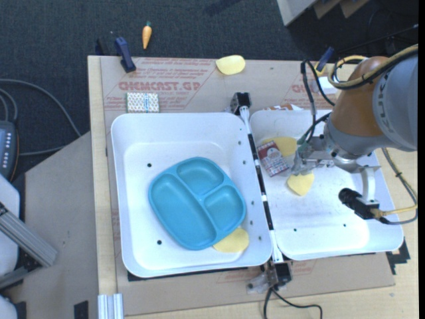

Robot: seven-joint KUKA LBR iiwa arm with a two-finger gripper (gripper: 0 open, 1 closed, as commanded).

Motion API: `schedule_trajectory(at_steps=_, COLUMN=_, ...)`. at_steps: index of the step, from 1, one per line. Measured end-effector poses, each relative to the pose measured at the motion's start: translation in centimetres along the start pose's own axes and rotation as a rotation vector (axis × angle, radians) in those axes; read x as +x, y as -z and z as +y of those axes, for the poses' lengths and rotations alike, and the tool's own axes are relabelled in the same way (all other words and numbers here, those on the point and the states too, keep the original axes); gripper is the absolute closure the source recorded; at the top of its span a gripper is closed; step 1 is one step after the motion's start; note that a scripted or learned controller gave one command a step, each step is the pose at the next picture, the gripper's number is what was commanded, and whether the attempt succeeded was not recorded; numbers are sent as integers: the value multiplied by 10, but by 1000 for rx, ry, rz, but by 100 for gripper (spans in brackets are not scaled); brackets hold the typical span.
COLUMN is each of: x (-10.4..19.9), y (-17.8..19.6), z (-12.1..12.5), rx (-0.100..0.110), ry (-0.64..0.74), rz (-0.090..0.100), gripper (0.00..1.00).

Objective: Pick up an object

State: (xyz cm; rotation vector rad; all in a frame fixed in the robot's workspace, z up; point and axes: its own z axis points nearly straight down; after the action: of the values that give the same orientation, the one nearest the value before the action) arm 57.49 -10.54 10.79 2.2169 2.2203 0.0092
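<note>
My gripper (pixel 304 165) reaches down into the right bin (pixel 332 241), directly above a small yellow piece (pixel 299 183) lying on the bin floor. Its tips sit at the top edge of that piece. A red and white packet (pixel 271 158) lies just left of the gripper, near the bin's left wall. Another yellow piece (pixel 285 145) shows behind the packet, partly hidden by the gripper. The grey arm with its orange band (pixel 362 108) comes in from the right.
The left bin (pixel 133 138) holds a blue divided plate (pixel 197 202) with a yellow piece (pixel 232 242) tucked under its near edge. On the bench behind the bins lie a yellow piece (pixel 230 64), a patterned packet (pixel 143 102) and a blue clip (pixel 123 54).
</note>
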Motion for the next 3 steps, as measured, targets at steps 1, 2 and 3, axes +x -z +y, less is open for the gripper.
schedule_trajectory(at_steps=1, x=0, y=0, z=0, rx=0, ry=0, rz=0, gripper=0)
schedule_trajectory(at_steps=2, x=11, y=-23, z=-7, rx=8, ry=-1, rz=-1, gripper=0)
schedule_trajectory(at_steps=3, x=11, y=-13, z=-6, rx=5, ry=-2, rz=-2, gripper=100)
